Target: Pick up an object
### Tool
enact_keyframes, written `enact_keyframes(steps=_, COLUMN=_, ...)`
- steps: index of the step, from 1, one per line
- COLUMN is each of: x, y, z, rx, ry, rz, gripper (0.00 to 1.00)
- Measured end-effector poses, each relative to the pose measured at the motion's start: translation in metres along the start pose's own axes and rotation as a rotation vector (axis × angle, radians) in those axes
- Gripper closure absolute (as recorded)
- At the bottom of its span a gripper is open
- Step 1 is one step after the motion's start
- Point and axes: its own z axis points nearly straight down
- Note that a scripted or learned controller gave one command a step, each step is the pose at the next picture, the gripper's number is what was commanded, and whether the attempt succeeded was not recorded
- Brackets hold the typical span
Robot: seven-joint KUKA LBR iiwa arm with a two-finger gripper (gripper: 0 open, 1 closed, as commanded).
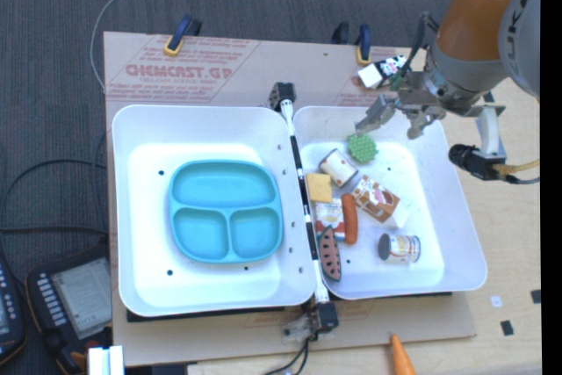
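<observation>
My gripper (397, 116) hangs over the far edge of the right bin (465, 246), its two fingers (376, 117) spread apart with nothing between them. My arm (479, 13) reaches in from the right, the orange band sitting above the grey wrist. Just near of the left fingertip, inside the right bin, lies a green bumpy ball (362, 147); I cannot tell whether the fingertip touches it. To the near left of the ball rests a small can (336, 165) on its side, and beside that, against the bin's left wall, a yellow block (318, 187). A red-and-white packet (378, 200) lies tilted toward the middle of the bin, with a sausage (350, 219) just left of it and a small printed packet (327, 212) left of the sausage. A watermelon slice (328, 254) sits at the near left corner, and a small jar (399, 248) lies on its side toward the near right. The left bin (140, 277) holds a blue divided plate (226, 210) with three compartments. Both bins stand side by side on a board (176, 70) clamped to the bench (518, 277). A black-and-white tag (379, 70) lies on the board beyond the right bin, close to my wrist.
</observation>
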Motion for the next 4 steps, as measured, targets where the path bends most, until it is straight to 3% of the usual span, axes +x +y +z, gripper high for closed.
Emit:
enact_keyframes(steps=1, x=0.004, y=-0.014, z=0.149, rx=-0.014, ry=-0.002, rz=0.003, gripper=0.00)
enact_keyframes(steps=2, x=0.004, y=-0.015, z=0.141, rx=-0.011, ry=-0.003, rz=0.003, gripper=1.00)
enact_keyframes(steps=3, x=0.004, y=-0.015, z=0.131, rx=-0.011, ry=-0.003, rz=0.003, gripper=1.00)
enact_keyframes(steps=4, x=0.004, y=-0.015, z=0.132, rx=-0.011, ry=-0.003, rz=0.003, gripper=0.00)
